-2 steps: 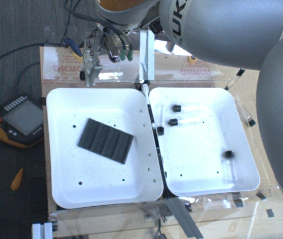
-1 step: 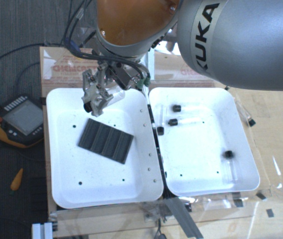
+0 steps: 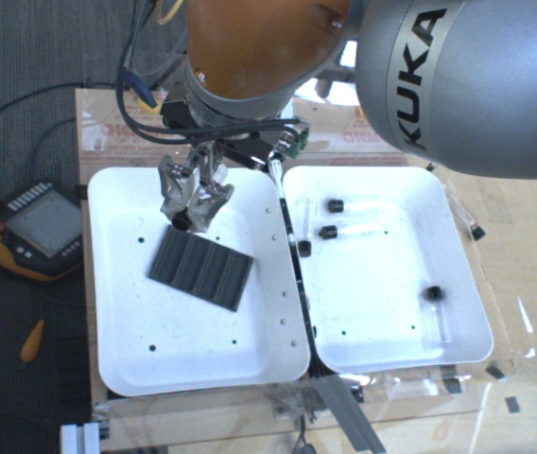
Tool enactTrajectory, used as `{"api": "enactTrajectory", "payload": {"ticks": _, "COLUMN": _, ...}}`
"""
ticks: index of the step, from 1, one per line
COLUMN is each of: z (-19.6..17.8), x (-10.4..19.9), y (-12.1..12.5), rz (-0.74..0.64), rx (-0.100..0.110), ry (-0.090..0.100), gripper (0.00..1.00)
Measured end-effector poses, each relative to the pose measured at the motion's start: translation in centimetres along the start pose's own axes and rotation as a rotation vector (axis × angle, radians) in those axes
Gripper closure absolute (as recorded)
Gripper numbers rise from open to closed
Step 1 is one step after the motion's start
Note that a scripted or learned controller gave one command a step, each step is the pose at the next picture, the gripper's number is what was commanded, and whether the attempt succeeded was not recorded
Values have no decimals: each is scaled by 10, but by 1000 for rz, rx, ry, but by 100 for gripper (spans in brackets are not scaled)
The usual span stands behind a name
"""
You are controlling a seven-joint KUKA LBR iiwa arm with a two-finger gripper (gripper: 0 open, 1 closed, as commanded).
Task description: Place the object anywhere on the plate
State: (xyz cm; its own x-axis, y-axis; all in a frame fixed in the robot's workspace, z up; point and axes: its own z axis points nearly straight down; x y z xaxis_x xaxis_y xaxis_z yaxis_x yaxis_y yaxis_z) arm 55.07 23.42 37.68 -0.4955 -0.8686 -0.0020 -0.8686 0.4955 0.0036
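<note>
**Gripper low over the dark ribbed plate in the left bin**

Looking down from the camera above the bench, I see two white bins side by side. The left bin point(image 3: 127, 348) has a dark grey ribbed plate point(image 3: 200, 269) lying flat in it, a bit tilted. The big grey arm point(image 3: 458, 64) with its orange band comes in from the top and reaches down into this bin. Its gripper point(image 3: 193, 208) hangs right at the top left edge of the plate, touching it or just above it. I cannot tell which.

The two metal fingers point(image 3: 176, 189) look close together. There is something small and dark at their tips, but it is too little and blurry for me to say if it is the object. So I cannot tell if the gripper is gripping, pinched shut or let go.

The right bin point(image 3: 458, 339) has a few clear little tubes with black caps point(image 3: 333, 205) lying well apart. These may be the kind of object to be moved.

I see nothing resting on the plate yet. I think the job is at the put-down step, with the drop still left to do.
</note>
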Motion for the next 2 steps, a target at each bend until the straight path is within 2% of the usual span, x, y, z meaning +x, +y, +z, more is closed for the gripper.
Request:
{"api": "enactTrajectory", "payload": {"ticks": 1, "z": -55, "x": 2, "y": -27, "rz": -735, "rx": -2, "ry": -2, "gripper": 100}}
{"api": "enactTrajectory", "payload": {"ticks": 2, "z": -3, "x": -50, "y": -108, "rz": -1186, "rx": -4, "ry": -4, "gripper": 100}}
